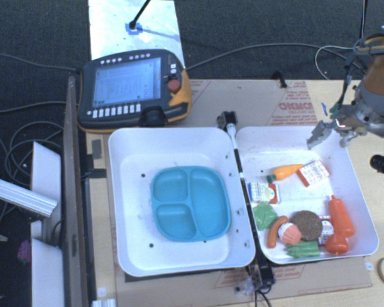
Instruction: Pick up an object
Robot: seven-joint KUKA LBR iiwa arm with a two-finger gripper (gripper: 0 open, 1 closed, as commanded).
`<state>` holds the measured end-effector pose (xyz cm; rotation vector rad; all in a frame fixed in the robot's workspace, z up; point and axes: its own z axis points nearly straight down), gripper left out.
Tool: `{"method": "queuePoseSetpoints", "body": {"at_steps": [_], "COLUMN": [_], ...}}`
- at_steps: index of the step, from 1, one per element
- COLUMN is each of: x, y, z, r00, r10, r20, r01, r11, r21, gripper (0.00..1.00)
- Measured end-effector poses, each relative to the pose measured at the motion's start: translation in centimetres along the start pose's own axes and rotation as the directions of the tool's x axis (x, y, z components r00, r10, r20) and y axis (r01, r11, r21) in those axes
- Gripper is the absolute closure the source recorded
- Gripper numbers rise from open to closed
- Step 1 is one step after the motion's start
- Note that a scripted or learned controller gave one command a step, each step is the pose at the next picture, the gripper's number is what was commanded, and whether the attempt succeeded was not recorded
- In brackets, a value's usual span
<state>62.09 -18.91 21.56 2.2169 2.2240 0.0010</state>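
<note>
— Tool (pixel 334 131) status? Readable print?
— Released, fingers spread, holding nothing, poised above right bin's (pixel 358 189) far corner. Arm enters from right. Toy carrot (pixel 286 172) lies below. Surface cardboard print unreadable.

Arm (pixel 373 80) enters from upper right edge, wrist angled down-left. Gripper (pixel 335 133) hangs low, jaws spread apart, nothing seen between them.

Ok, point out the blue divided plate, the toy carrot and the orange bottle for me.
blue divided plate (pixel 190 203): camera view, its centre ridge.
toy carrot (pixel 287 172): camera view, middle of its orange body.
orange bottle (pixel 340 218): camera view, its body.
</note>
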Motion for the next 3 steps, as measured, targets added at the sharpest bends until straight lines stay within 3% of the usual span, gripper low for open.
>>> {"method": "queuePoseSetpoints", "body": {"at_steps": [1,2,3], "x": [6.6,8.0,7.9], "y": [-1.3,-1.5,-1.4], "z": [8.8,12.6,11.6], "r00": [1.000,1.000,1.000], "r10": [-0.001,-0.001,-0.002], "r20": [-0.001,-0.001,0.000], "r01": [0.001,0.001,0.002], "r11": [1.000,1.000,1.000], "r21": [0.002,0.002,0.002], "gripper": [0.00,0.00,1.00]}}
